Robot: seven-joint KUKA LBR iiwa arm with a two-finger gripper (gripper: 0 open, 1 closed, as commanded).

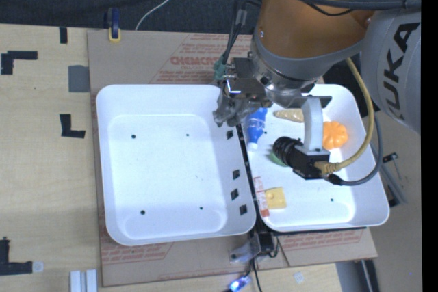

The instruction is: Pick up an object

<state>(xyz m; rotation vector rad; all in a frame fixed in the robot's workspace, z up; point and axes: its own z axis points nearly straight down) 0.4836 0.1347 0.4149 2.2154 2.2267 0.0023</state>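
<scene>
My gripper (231, 109) hangs low over the inner edge of the right bin (356, 212), just above the divide between the two bins. A small blue and white object (256, 129) lies right beside it, on its lower right, partly under the wrist. Further right in the same bin are an orange rounded object (335, 135) and a pale yellow elongated piece (289, 116). Near the front left corner sits a yellow block (276, 198). A green item (275, 157) peeks out from under the black fitting (298, 155) on the arm.
The left bin (113, 215) lies next to the right one on a cardboard sheet (137, 58). The bulky orange and grey arm (321, 3) covers the back of the right bin. Cables trail by the bins' front edge (253, 253).
</scene>
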